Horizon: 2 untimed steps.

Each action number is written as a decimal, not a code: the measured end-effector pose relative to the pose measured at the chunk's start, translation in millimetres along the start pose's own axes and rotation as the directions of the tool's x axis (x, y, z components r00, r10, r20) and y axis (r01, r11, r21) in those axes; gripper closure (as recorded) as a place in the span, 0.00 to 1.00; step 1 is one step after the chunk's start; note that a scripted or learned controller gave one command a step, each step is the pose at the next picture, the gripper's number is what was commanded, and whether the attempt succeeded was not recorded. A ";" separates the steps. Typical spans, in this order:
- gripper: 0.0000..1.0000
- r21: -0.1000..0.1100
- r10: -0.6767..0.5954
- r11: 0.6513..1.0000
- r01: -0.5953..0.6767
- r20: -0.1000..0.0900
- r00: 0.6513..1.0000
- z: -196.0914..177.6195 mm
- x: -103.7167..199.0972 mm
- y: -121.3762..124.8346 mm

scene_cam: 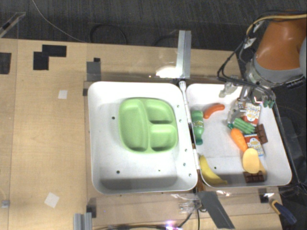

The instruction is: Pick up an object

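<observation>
Two white bins sat side by side, toys crowding the right bin (283, 166).
The gripper (238, 113) hung low over a green toy vegetable (243, 125) beside a toy carrot (238, 139); how far its jaws stood apart could not be told. A green divided tray (146, 124) lay in the left bin (103, 166).

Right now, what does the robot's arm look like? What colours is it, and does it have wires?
The arm is big and rounded, with a wide orange band above a grey wrist ring. Black cables loop around it, and one thin yellowish cable curves over the top. Below the wrist hangs a small silvery metal gripper with thin fingers.
</observation>
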<state>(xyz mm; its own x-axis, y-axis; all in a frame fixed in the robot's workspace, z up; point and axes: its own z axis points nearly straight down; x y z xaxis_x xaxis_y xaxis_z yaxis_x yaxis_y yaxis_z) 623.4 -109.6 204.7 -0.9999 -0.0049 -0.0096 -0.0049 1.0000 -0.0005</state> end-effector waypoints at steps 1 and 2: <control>0.00 0.000 -0.087 0.996 0.087 0.002 0.996 107.1 15.9 -6.5; 0.00 0.001 -0.073 0.997 0.073 0.006 0.997 114.3 49.9 -10.1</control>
<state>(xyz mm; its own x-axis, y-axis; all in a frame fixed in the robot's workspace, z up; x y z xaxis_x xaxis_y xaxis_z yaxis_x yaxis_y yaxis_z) 574.7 -120.0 90.0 -0.9969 -0.0777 -0.0155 -0.0776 0.9970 -0.0023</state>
